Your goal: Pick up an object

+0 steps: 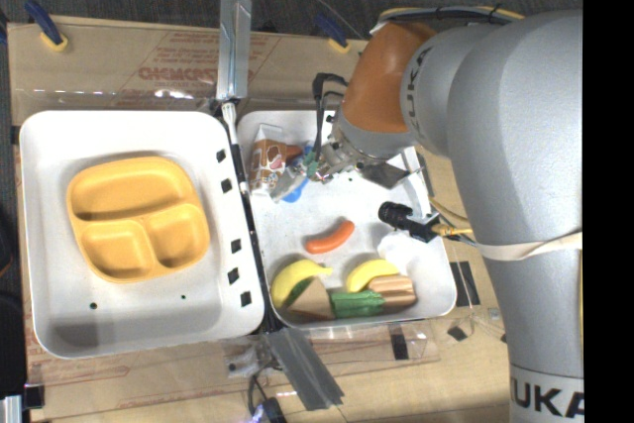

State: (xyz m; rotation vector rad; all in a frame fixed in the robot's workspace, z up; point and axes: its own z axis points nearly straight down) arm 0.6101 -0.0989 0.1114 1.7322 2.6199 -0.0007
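Now we should lower the tool (pixel 315 165), its grip state beyond what we can tell, squarely onto the brown packet (pixel 271 158) just beside it.

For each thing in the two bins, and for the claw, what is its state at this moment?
Yellow tray: lying flat in the left bin.
Sausage: lying loose in the right bin.
Two bananas: lying near the front wall.
Claw: low over a wrapped packet.
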